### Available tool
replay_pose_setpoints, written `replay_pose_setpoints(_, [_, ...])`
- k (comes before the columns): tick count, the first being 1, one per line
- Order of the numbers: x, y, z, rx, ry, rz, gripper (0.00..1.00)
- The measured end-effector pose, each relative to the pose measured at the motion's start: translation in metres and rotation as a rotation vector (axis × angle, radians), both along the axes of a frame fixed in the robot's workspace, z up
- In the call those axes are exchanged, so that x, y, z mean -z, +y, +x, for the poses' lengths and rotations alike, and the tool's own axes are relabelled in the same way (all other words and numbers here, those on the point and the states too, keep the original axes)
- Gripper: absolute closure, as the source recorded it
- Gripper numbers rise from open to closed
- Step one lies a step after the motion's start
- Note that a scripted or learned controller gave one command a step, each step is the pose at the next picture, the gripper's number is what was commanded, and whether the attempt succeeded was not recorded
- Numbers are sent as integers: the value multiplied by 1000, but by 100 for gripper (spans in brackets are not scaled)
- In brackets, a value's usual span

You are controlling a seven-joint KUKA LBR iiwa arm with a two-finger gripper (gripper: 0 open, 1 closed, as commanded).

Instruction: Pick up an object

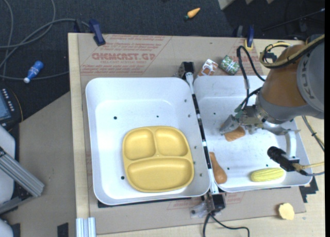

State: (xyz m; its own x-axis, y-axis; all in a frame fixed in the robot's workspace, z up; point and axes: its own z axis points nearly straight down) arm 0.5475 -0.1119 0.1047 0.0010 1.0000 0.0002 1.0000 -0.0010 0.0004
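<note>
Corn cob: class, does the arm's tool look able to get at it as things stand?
Probably yes: the corn cob lies uncovered near the front wall of the right bin, and the tool hangs over that same bin.

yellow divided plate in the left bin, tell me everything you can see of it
The pale yellow plastic-looking divided plate has rounded corners and three hollows: two small ones on the far side, one wide one on the near side. It lies flat, right way up, on the floor of the left shallow white bin, towards its near wall. Nothing else touches it.
</note>
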Motion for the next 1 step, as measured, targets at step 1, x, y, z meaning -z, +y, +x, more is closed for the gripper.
replay_pose_setpoints(1, [20,15,-2,-2,1,-1,0])
